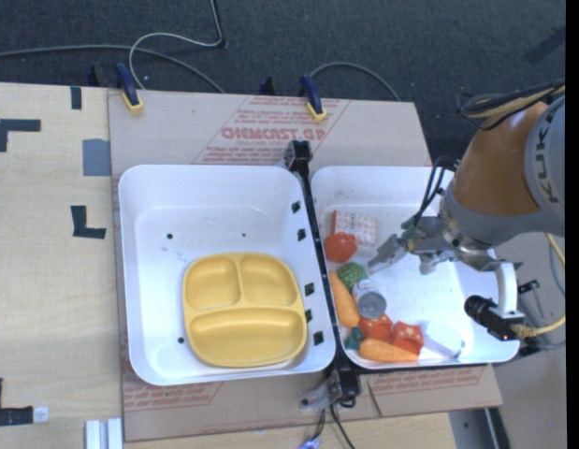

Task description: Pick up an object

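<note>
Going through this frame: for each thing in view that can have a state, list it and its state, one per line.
gripper: over the right bin, open, nothing between its fingers
yellow divided plate: flat in the left bin, compartments bare
tomato: resting in the right bin by the divider
carrot: lying along the divider
second carrot: lying at the near wall
right bin: holds the toy food
</note>
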